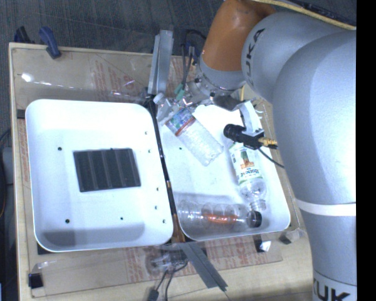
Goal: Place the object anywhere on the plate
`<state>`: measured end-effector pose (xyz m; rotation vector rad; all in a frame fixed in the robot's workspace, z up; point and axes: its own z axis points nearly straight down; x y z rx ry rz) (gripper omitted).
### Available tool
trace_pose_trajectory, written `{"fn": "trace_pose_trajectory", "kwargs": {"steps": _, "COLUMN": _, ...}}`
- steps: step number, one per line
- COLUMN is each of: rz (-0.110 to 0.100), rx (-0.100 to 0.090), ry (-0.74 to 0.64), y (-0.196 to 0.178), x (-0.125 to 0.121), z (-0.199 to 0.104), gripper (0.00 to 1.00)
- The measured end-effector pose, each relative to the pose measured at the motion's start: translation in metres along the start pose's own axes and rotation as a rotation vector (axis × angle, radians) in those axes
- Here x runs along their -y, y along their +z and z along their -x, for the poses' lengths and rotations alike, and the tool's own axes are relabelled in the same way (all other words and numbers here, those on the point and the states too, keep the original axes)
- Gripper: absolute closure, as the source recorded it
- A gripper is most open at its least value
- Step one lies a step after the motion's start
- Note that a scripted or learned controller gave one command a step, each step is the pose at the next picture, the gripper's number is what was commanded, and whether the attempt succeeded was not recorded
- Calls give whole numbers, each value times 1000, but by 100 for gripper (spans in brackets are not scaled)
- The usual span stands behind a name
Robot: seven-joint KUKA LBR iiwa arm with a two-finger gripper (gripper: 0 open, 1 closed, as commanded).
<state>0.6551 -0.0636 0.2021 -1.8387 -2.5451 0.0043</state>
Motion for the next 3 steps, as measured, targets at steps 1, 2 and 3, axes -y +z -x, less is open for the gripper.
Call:
{"fn": "trace_pose_trajectory", "kwargs": {"steps": 1, "rz": -1, "rx": -2, "ry": -321, "y": 11, "x": 52, "z": -75, "gripper": 100}}
{"fn": "trace_pose_trajectory", "kwargs": {"steps": 2, "rz": 0, "rx": 0, "ry": -353, "y": 11, "x": 62, "z": -171, "gripper": 100}}
{"fn": "trace_pose_trajectory", "kwargs": {"steps": 3, "rz": 0, "rx": 0, "ry": -351, "y": 11, "x": 62, "z": -170, "gripper": 0}}
